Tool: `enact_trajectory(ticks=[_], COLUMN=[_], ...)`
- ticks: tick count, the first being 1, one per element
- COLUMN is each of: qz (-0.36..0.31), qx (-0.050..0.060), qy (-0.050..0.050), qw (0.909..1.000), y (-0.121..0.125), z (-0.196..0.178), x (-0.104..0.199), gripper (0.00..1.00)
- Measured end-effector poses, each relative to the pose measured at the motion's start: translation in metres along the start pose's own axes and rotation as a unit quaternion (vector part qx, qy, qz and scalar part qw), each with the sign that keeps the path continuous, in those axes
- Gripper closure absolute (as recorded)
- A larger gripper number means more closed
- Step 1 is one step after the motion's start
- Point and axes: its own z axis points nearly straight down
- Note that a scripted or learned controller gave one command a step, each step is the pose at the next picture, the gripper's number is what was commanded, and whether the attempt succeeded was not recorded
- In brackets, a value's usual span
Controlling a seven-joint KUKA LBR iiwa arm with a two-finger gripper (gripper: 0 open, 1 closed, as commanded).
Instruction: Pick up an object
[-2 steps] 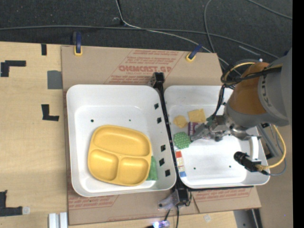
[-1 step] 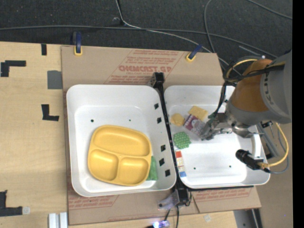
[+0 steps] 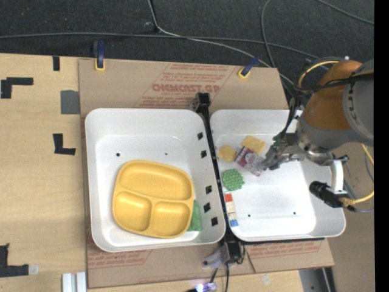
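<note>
The gripper [image 3: 267,160] reaches in from the right and sits low in the right bin [image 3: 304,224], its tip against a small purple-and-white packet [image 3: 248,159]. Just behind that packet lies a pale yellow block [image 3: 254,143], and to its left a small yellow round piece [image 3: 226,153]. A green knobbly ball [image 3: 232,179] rests in front of the packet. A slim red, white and blue item [image 3: 230,208] lies along the bin's left wall. I cannot make out the gap between the fingers.
The left bin [image 3: 100,132] holds a yellow divided tray [image 3: 153,198] with a green item [image 3: 195,216] tucked at its right edge. A black divider [image 3: 209,157] runs between the bins. The arm's grey body and orange band [image 3: 334,102] hang over the right bin's far right corner.
</note>
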Motion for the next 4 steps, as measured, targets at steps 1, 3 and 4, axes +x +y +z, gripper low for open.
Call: enact_trajectory(ticks=[1, 3, 4], qz=[0.000, -0.002, -0.003], qx=[-0.001, 0.001, 0.001], qy=[0.000, 0.001, 0.001], qw=[1.0000, 1.0000, 1.0000], y=[0.006, 0.012, 0.010], z=[-0.044, -0.089, -0.096], x=[0.004, 0.051, 0.109], gripper=[1.00, 1.00, 1.00])
